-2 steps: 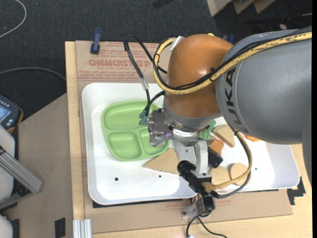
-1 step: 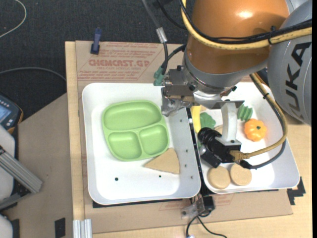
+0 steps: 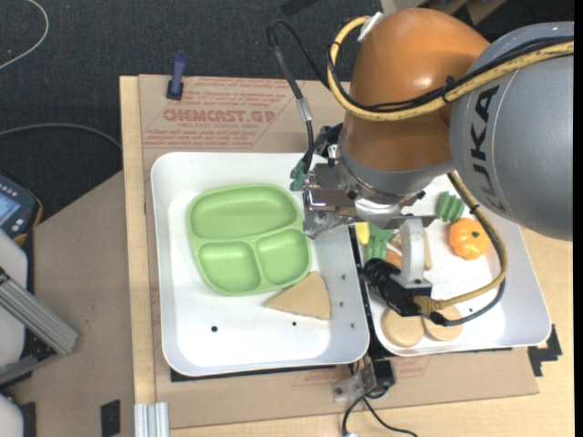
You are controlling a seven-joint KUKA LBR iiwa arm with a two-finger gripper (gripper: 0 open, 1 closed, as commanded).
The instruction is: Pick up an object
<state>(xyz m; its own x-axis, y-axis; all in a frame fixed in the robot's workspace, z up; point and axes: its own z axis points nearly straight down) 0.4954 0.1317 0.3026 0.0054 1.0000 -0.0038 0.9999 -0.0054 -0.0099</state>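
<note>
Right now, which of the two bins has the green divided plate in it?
The left bin: it holds the green divided plate and a tan wedge. The right bin holds small items instead.

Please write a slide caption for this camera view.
KUKA arm over two white bins; green divided plate and tan wedge in left bin.

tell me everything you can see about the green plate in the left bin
The green plate is a light green, plastic-looking divided tray with rounded corners: one long compartment along the top and two smaller ones below. It lies flat, slightly rotated, in the left bin. A tan wedge-shaped piece sits at its lower right edge.
</note>
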